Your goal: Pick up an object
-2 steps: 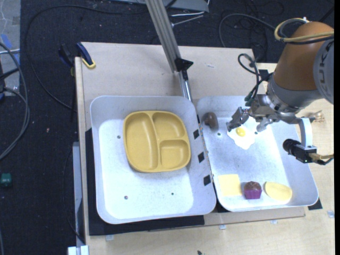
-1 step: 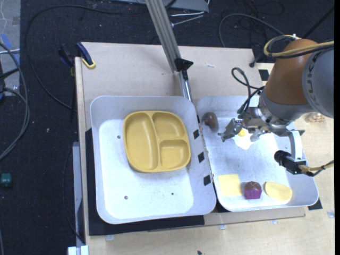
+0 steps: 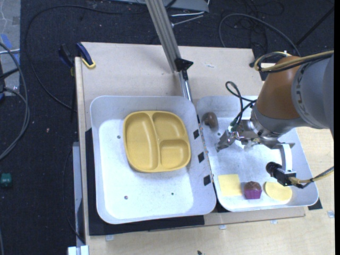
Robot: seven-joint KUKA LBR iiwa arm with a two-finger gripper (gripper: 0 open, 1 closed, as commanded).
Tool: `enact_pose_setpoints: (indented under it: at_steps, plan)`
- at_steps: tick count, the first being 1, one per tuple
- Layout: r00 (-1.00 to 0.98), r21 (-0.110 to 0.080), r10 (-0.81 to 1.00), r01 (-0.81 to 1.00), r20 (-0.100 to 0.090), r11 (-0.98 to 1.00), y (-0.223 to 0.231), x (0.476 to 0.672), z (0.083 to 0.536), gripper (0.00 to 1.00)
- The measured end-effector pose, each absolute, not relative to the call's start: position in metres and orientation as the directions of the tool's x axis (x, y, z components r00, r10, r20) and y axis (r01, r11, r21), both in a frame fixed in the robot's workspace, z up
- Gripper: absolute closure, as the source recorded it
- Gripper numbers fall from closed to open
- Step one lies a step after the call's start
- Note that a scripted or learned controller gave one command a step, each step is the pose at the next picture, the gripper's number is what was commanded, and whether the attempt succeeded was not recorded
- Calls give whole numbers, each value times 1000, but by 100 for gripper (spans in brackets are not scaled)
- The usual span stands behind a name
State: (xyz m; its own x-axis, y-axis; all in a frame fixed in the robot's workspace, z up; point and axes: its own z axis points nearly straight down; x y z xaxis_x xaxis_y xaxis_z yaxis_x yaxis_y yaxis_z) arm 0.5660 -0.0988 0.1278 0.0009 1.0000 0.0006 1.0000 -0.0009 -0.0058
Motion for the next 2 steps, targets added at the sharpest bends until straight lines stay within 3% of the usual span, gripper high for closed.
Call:
enact_pose_setpoints:
  at_steps: [1,2]
  plan:
    - [1,2,1000,1000,-1,-1,-99,567,93,0]
    - [2,6,1000,1000,-3,-2,-99,568,105,100]
